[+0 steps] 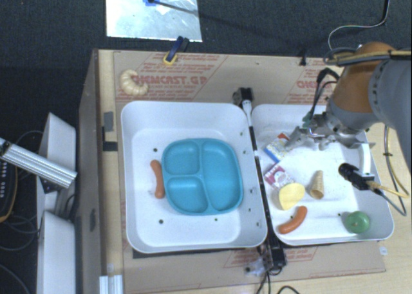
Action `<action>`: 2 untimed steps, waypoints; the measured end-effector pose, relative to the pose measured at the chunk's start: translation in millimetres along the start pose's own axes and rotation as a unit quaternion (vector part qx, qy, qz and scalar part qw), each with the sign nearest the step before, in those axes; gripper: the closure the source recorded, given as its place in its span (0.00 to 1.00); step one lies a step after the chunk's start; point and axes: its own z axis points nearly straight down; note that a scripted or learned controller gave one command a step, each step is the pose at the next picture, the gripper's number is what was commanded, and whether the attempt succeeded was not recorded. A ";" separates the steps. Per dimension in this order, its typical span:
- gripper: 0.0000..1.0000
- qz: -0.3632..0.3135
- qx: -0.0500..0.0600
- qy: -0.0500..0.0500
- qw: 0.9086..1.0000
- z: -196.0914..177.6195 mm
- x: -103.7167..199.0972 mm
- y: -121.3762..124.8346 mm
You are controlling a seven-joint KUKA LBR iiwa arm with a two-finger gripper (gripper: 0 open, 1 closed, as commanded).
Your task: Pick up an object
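While hovering over the right white bin (380, 219), metal two-finger gripper (291, 139) at centre right, finger state unclear. Approach step; next, descent onto blue-and-white packet (273, 151).

Single fixed camera overhead, slanted down on both bins (193, 116).

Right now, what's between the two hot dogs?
In the camera view, the blue divided plate lies between the sausage in the left bin and the sausage in the right bin, along with the bins' adjoining walls.
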 end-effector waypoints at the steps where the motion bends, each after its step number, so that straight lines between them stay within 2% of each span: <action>1: 0.00 0.000 0.002 0.000 1.000 12.5 -16.7 -52.5; 2: 0.00 0.001 0.002 0.000 1.000 12.3 -28.2 -100.3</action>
